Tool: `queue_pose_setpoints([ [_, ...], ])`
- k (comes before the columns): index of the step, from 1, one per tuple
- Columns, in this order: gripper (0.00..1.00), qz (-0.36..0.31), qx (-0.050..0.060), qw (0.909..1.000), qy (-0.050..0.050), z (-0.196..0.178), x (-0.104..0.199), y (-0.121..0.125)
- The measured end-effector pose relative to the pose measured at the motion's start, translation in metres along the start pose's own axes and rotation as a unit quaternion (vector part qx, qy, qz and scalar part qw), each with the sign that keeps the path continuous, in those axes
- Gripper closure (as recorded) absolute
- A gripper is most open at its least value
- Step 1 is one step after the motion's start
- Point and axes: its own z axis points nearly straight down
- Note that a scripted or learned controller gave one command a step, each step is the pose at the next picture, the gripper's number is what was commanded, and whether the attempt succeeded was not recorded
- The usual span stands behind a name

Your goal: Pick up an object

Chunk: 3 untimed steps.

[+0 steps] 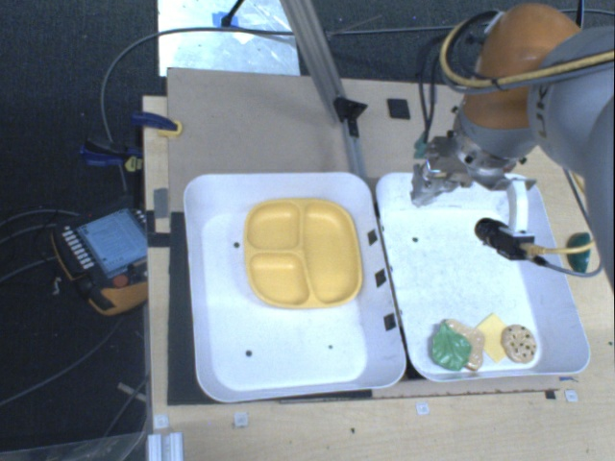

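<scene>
Yellow plastic — a three-part plate (304, 254) — lies in the left bin (221, 353), left of the right bin (423, 286). At that bin's near edge sit a green leaf (451, 345), cheese wedge (492, 335) and cookie (519, 343). Over its far edge hangs the gripper (430, 188) — grip state unclear.

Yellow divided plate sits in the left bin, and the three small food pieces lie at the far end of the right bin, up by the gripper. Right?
Not quite. The camera view shows the food pieces at the right bin's near end, away from the gripper. The yellow divided plate is in the left bin, as you said.
</scene>
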Motion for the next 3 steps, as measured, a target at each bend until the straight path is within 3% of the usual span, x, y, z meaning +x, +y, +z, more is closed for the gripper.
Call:
queue_pose_setpoints([
  [3,1.0,0.0,0.0,1.0,0.001,-0.015,0.133,-0.079],
])
